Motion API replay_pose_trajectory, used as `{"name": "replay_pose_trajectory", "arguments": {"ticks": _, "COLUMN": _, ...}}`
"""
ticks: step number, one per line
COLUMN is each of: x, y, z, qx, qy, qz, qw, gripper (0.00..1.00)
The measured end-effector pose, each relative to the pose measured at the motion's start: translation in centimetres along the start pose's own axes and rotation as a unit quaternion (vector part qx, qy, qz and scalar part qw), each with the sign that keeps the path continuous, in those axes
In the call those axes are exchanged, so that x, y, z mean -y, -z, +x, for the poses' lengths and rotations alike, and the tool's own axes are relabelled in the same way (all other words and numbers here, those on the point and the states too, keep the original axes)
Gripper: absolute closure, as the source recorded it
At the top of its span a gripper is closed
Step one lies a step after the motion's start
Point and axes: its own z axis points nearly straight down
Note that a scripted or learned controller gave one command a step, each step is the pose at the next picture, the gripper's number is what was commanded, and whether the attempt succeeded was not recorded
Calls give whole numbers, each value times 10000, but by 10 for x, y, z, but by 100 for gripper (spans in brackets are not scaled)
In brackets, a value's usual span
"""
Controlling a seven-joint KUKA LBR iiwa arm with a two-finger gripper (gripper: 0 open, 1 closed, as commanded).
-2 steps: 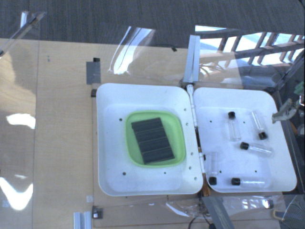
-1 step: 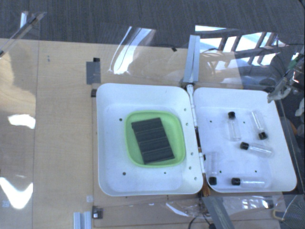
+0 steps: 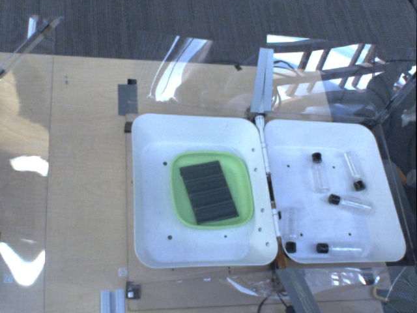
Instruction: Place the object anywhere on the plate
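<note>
Since the vials (image 3: 352, 204) lie scattered in the right bin (image 3: 384, 168), well apart from the plate (image 3: 245, 188) bearing a dark block (image 3: 207, 192), I judge them light, slick, fragile and prone to roll. I would grip one across its body. I cannot tell the gripper's state.

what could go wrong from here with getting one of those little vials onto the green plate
The vials are clear and lie flat in the right bin, so a grasp may slip or close on nothing. Several lie close together, for instance the pair near the bin's front edge, so the fingers might nudge a neighbour. The green plate already bears a dark ridged block, leaving little bare rim; a round vial may roll off.
</note>
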Motion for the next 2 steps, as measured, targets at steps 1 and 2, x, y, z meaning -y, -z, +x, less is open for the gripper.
{"name": "replay_pose_trajectory", "arguments": {"ticks": 1, "x": 17, "y": -2, "z": -14, "qx": 12, "qy": -627, "qz": 18, "qw": 9980, "gripper": 0}}
{"name": "replay_pose_trajectory", "arguments": {"ticks": 2, "x": 15, "y": -1, "z": -18, "qx": 7, "qy": -1200, "qz": 15, "qw": 9928, "gripper": 0}}
